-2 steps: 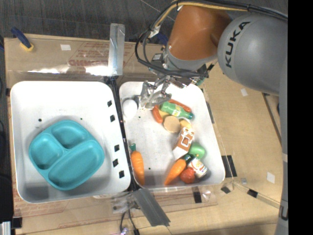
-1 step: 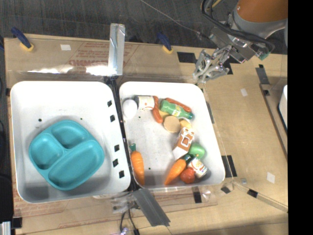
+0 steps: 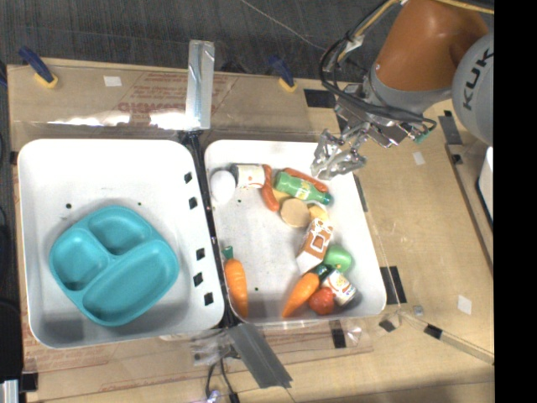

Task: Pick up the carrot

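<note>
Two carrots lie in the right bin [image 3: 252, 233]. One carrot [image 3: 236, 285] with a green top rests along the bin's left wall near the front. The other carrot [image 3: 300, 294] leans at the front right, beside a red tomato [image 3: 322, 302]. My gripper [image 3: 337, 159] hangs over the bin's back right corner, just above a green bottle [image 3: 300, 186]. Its silvery fingers [image 3: 324, 153] stand slightly apart, open, with nothing between them. Both carrots are far from the gripper, toward the front.
The right bin also holds a white cup [image 3: 250, 175], a white ball [image 3: 221, 185], a round biscuit [image 3: 294, 214], an orange-white carton [image 3: 318, 238], a green item [image 3: 339, 259] and a small can [image 3: 340, 287]. A teal divided plate [image 3: 113, 263] lies in the left bin [image 3: 50, 166].
</note>
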Robot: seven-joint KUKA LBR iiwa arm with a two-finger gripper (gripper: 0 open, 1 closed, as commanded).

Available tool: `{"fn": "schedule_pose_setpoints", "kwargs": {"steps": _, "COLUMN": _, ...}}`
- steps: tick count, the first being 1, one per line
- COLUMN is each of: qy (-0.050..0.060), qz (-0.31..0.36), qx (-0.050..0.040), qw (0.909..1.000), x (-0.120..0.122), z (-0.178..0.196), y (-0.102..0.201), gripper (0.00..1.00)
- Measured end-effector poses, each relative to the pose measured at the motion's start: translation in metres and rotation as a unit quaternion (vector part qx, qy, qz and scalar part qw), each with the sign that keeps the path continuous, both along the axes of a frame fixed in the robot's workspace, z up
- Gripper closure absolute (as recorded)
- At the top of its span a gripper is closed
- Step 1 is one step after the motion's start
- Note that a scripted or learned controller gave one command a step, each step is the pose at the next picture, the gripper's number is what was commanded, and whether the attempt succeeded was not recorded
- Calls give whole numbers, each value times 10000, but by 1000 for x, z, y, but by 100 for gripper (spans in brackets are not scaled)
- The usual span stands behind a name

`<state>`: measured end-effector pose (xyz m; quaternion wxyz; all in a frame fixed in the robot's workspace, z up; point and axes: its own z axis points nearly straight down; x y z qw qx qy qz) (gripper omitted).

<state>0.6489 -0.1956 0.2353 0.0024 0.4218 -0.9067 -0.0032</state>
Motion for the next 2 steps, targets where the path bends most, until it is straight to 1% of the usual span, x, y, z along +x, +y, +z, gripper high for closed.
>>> {"fn": "schedule_pose_setpoints", "kwargs": {"steps": 1, "qy": -13, "qz": 646, "qx": 2, "qw": 9979, "x": 7, "z": -93, "y": 12, "gripper": 100}}
{"fn": "schedule_pose_setpoints", "kwargs": {"steps": 2, "qy": -67, "qz": 55, "qx": -21, "qw": 10000, "x": 10, "z": -37, "y": 23, "gripper": 100}}
